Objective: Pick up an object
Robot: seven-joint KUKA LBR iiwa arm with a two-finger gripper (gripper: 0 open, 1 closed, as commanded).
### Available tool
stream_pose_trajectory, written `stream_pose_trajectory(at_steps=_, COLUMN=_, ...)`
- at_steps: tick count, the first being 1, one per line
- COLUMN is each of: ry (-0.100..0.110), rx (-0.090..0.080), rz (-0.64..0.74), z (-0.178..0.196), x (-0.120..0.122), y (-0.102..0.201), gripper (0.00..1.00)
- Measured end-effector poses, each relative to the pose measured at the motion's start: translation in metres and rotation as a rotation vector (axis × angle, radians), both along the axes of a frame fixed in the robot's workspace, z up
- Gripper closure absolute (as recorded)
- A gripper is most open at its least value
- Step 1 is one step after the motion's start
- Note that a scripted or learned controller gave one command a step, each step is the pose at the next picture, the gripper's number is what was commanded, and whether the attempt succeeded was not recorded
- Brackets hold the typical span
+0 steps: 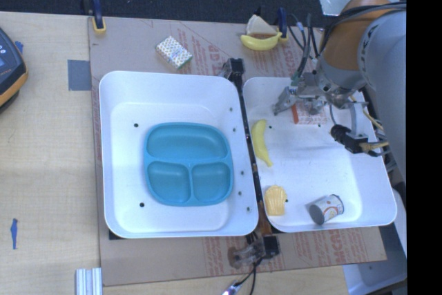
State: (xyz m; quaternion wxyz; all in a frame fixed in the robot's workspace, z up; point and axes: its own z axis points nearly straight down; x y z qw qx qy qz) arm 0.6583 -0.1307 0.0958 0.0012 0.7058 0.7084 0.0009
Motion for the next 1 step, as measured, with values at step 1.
stream_pose_trajectory(at_steps=1, ry=0.003, rx=0.002, rz=0.001, z=0.0977, x=-0.0012, y=0.0663, gripper=0.0)
